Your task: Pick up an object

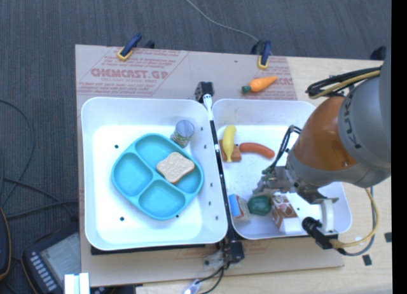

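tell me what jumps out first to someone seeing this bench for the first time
The grey arm with its orange band looms over the right bin, its tool low among small toys there. In the left bin a blue divided plate carries a slice of toast. A toy carrot lies on the board behind the bins.

The left bin [89,159] is mostly taken up by the blue divided plate [137,178], which carries a cracker [175,167], with a small jar [184,132] standing just off its upper right edge; open white floor runs along the left wall and the near corners. In the right bin [254,109], the arm [337,140] hangs over the right half and blocks it. A banana [227,141] and a sausage [256,149] lie across the upper left, with bare floor above them. The near strip is crowded: a blue packet [236,207], a green lump [259,205] and a brown box [282,212] sit close together. A toy carrot [259,84] lies on the tabletop [127,83] behind.
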